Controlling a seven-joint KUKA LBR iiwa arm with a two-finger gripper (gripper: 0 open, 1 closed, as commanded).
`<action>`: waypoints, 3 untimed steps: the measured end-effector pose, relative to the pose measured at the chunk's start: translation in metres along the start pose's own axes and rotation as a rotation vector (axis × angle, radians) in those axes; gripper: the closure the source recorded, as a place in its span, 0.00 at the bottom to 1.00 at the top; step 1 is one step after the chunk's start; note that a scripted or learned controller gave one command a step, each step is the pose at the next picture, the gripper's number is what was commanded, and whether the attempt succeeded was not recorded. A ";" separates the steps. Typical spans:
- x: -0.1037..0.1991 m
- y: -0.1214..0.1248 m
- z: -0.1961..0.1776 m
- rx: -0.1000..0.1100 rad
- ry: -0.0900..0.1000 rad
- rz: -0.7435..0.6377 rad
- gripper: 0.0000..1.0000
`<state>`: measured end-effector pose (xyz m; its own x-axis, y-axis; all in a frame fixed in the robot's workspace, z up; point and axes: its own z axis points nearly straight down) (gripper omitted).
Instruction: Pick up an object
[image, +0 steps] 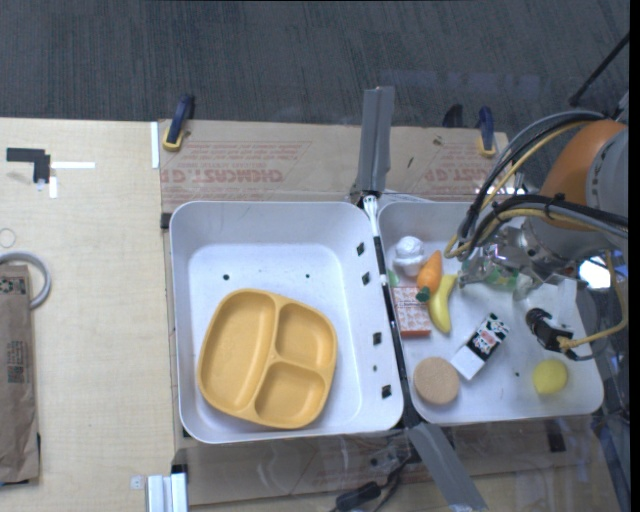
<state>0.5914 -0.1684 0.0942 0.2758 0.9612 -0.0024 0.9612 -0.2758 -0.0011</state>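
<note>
The right bin (590, 400) holds several small things. An orange carrot (429, 272) and a yellow banana (442, 306) lie side by side near the bin's middle, with a white cup-like piece (407, 251) behind them. A red and white box (408, 309) lies at the left wall. At the front are a round tan disc (436, 381), a small white and black carton (481, 345) and a yellow ball (549, 376). My gripper (489, 266) hangs low over the back of this bin, just right of the carrot and banana. A bit of green (507, 284) shows beneath it.
The left bin (260, 235) holds a yellow divided plate (267, 356). A grey divider (376, 140) rises behind the wall between the bins. Cables loop over the back right corner. A brown paper bag (15, 360) lies on the bench at far left.
</note>
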 end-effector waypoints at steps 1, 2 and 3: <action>0.004 -0.110 -0.070 0.002 0.001 0.005 0.00; -0.011 -0.117 -0.041 0.003 0.002 -0.190 0.00; -0.007 -0.108 -0.011 -0.022 0.011 -0.081 0.00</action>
<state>0.4858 -0.1452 0.1051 0.1974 0.9803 0.0083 0.9801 -0.1975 0.0211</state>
